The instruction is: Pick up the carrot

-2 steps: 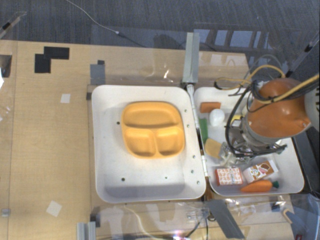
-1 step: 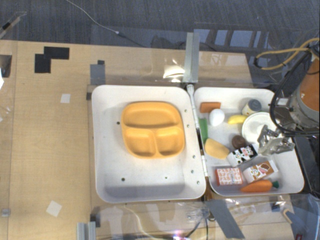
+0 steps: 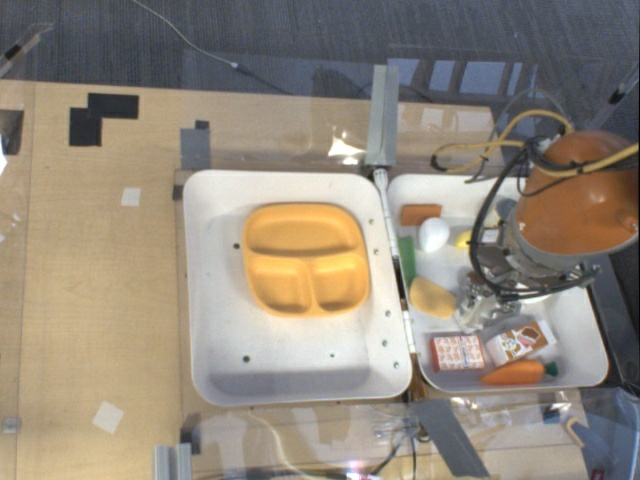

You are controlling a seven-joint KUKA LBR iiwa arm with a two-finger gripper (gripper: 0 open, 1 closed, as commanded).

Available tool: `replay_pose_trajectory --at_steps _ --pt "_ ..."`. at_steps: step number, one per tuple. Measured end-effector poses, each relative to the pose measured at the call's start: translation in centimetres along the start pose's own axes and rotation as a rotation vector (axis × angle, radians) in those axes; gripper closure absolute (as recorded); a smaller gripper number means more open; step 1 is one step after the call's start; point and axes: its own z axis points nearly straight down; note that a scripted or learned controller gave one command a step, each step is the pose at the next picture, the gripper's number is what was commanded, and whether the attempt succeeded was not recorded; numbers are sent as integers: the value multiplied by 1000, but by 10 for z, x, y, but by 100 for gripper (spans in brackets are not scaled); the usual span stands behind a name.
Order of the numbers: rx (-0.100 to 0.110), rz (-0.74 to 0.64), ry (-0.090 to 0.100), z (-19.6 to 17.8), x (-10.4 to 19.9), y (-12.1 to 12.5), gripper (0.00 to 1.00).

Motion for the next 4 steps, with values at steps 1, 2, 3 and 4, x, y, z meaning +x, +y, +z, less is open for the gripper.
replay_pose_trajectory --at_steps 1,2,3,4 --pt "10 3 -1 -4 1 -3 0" --pt "12 101 -2 43 -10 -13 0" --pt "20 126 -3 50 -21 -40 0" --pt "22 27 -6 51 -40 -75 0"
